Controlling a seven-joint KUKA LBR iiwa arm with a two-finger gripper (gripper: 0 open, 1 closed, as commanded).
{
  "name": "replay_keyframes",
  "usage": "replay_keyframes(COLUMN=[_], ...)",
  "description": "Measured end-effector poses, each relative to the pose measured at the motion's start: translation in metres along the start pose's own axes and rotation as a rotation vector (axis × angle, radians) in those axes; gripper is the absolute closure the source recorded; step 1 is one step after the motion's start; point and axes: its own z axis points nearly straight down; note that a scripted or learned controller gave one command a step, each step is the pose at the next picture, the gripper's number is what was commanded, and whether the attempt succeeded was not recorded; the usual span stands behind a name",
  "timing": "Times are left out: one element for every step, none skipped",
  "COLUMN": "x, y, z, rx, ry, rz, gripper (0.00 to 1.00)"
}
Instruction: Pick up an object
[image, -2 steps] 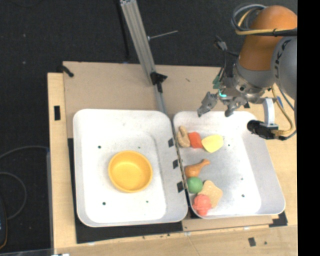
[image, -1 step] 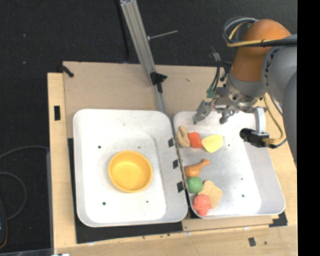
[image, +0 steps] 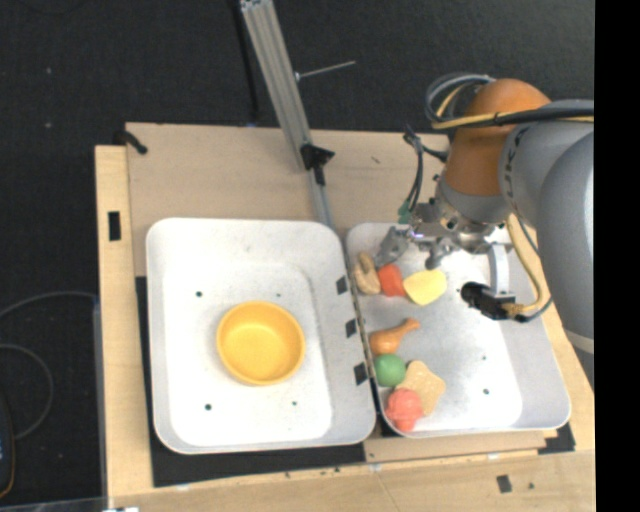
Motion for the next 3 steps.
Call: replay_keyframes(x=[-0.005,-0.006,-0.008], y=[0.002,0.003,-0.005], z=[0.048,0.036,-0.013], rx=[-0.015,-0.018,-0.010], ry=[-0.007,-0.007,0.003], rz=[0.003,0.007,0.000], gripper=[0.00,1.00,1.00])
